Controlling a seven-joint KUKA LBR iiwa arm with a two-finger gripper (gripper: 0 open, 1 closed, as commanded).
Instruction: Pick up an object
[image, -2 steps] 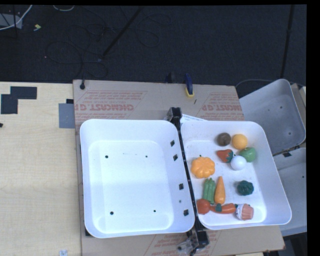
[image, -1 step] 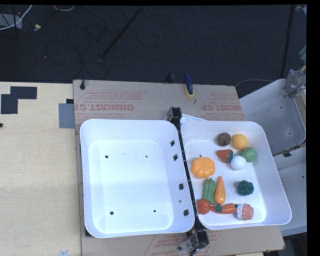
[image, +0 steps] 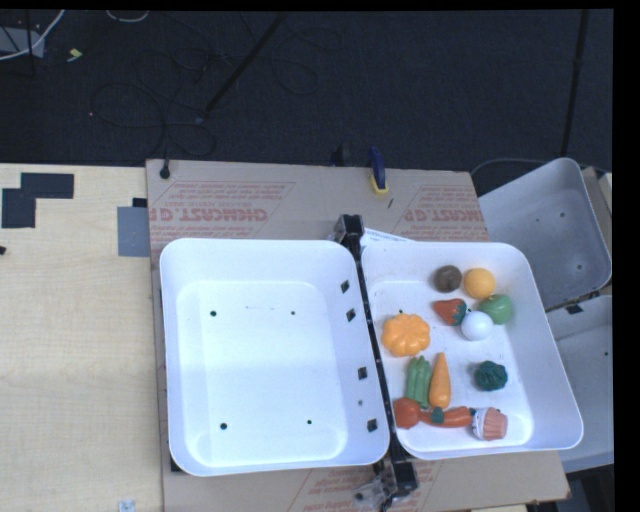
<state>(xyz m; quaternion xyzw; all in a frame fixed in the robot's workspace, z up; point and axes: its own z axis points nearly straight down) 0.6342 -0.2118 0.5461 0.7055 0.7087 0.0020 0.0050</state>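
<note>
Two shallow white bins side by side on a cardboard sheet (image: 250, 205) over the wooden counter (image: 70, 350). Left bin (image: 180, 300) has bare floor. Right bin (image: 545, 400) holds all the toy food, clustered in its middle and lower part. Yellow-orange pumpkin (image: 405, 335) near the divider. Upper group: brown ball (image: 447, 278) beside an orange (image: 479, 283); below them a red pepper-like piece (image: 449, 311), a white ball (image: 477, 325) and a light green piece (image: 498, 309), touching one another. Green pickle-like piece (image: 417, 380) and an upright carrot (image: 439, 382) lie side by side. Dark green broccoli (image: 490, 376) sits apart to the right. Along the bottom: a red tomato (image: 406, 412), a second carrot (image: 450, 417) lying flat, a pink-striped piece (image: 489, 424). Fingers: cannot tell their state.
</note>
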